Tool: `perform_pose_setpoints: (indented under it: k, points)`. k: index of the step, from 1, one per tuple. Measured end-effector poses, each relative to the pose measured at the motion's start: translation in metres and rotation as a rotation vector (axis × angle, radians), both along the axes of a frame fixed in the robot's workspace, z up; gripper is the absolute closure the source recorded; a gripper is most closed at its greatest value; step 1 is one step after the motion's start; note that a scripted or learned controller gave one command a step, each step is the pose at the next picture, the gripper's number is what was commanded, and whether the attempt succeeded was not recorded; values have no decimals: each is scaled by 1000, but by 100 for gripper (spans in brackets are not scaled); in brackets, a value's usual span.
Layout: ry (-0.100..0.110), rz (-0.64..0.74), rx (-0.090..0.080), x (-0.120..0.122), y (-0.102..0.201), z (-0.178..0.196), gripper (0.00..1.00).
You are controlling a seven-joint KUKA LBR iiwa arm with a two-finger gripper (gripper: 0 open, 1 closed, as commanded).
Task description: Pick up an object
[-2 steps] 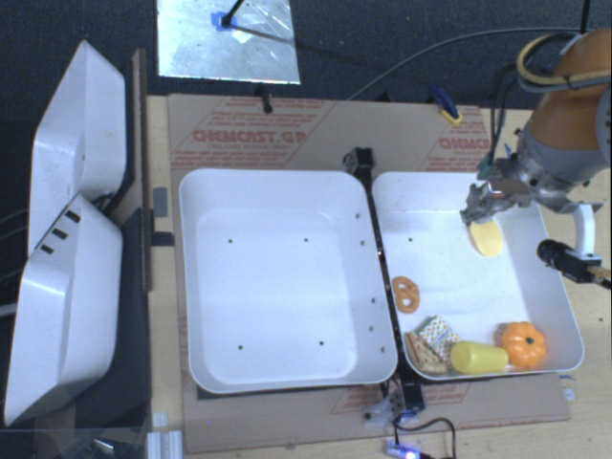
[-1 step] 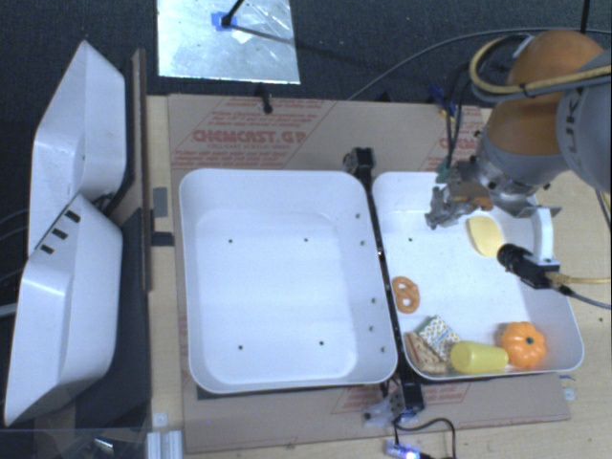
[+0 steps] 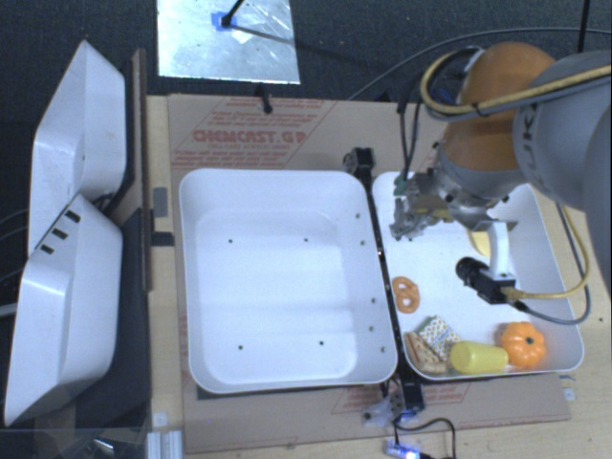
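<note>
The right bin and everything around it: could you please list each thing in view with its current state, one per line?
Gripper: low over the right bin's far left part, nothing seen between its fingers.
Pretzel: lying flat by the divider.
Small pumpkin: sitting stem up at the near edge.
Yellow piece: lying on its side beside the pumpkin.
Patterned packet: lying tilted in the near corner.
Right bin: holds all these.

Both white bins [image 3: 277,275] look like smooth, slightly glossy plastic. They sit on a matt brown cardboard sheet [image 3: 251,132] with red print. Behind that cardboard lies a shiny, crinkled metal plate [image 3: 228,25]. The arm's orange band [image 3: 497,94] is glossy; the small pumpkin [image 3: 522,343] looks smooth.
</note>
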State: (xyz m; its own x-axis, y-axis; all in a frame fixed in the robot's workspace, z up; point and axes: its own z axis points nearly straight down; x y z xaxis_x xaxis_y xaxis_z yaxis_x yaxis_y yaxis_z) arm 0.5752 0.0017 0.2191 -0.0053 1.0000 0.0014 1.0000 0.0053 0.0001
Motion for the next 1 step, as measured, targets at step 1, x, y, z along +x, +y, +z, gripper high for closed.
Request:
perform_pose_setpoints:
  k: [1]
  points:
    - [0,0,0,-18,52,-7,100]
